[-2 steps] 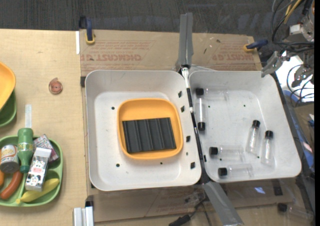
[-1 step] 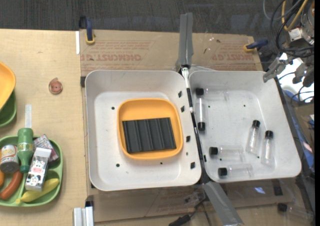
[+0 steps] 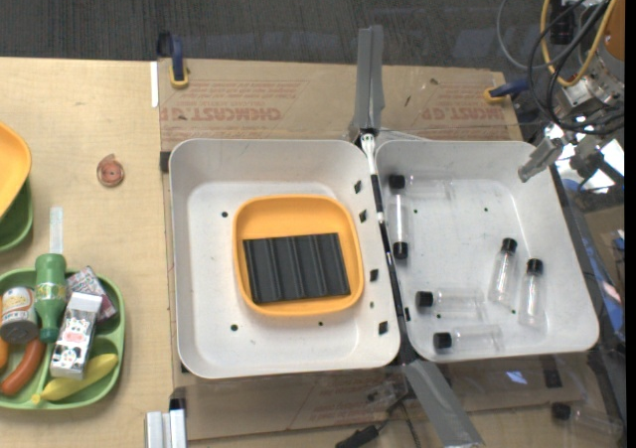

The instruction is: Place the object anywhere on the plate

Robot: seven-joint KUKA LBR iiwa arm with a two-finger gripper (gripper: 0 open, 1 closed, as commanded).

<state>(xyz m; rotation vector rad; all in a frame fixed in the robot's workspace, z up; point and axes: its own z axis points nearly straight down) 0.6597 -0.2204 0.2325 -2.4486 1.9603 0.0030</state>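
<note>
The gripper (image 3: 537, 160) is seen at the far right corner of the right bin (image 3: 477, 163), and whether it is spread or pressed together cannot be told; nothing is seen held in it. The clear vials (image 3: 505, 267) lie scattered below and to its left, mostly lengthwise near-to-far. The orange plate (image 3: 298, 215) sits in the left bin (image 3: 199, 237), well apart to the left.

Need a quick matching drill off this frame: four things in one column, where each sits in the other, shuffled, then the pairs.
Things:
1. yellow plate
2. clear vials
3. green bottle
4. gripper

Places:
A. at the right bin's far right rim
B. on the green tray at the left edge
C. lying in the right bin
D. in the left bin, under a dark ridged block

Pairs: 1-D, 2-C, 3-B, 4-A
</note>
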